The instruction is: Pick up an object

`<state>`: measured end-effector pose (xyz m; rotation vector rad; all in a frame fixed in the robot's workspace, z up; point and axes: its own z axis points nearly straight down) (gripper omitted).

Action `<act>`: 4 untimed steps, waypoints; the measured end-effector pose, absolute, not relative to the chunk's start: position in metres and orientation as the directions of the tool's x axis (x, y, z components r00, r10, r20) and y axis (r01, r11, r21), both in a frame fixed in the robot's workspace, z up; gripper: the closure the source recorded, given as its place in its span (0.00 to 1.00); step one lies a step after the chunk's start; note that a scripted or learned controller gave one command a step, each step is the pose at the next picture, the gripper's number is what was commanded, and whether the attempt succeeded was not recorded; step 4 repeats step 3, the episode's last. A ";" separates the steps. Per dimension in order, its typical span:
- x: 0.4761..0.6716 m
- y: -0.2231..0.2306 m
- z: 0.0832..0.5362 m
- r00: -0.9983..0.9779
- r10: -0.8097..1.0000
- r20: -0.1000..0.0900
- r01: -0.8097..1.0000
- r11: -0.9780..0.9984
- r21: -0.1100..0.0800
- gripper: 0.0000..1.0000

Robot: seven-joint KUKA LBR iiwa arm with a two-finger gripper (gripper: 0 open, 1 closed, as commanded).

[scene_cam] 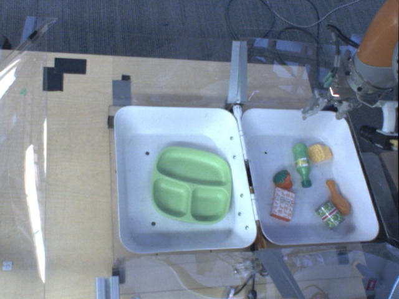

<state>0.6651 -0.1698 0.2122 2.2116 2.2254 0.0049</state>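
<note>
Right bin (355,226): bottle (302,163), corn (319,153), perhaps a carrot (338,197)

grey arm with orange band (381,39) enters top right, two-finger gripper (327,109) open, hovering over the far rim of the right shallow white bin (368,185), holding nothing. in that bin: green plastic bottle (302,164) touching a yellow corn cob (320,153), red strawberry (283,179), red-and-white carton (283,204), orange carrot-like piece (338,197), green-and-red can (328,215). left shallow white bin (134,136) holds a green three-compartment tray (191,184).
</note>
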 end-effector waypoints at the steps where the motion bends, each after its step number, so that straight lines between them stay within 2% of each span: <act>1: 0.595 -0.205 0.095 -0.106 0.994 -0.001 0.994 0.106 0.005 0.00; 2: 0.597 -0.205 0.107 -0.108 0.994 -0.003 0.994 0.108 0.011 1.00; 3: 0.607 -0.090 0.207 -0.203 0.979 -0.002 0.979 0.203 0.008 1.00; 4: 0.607 -0.090 0.207 -0.203 0.979 -0.002 0.979 0.203 0.008 1.00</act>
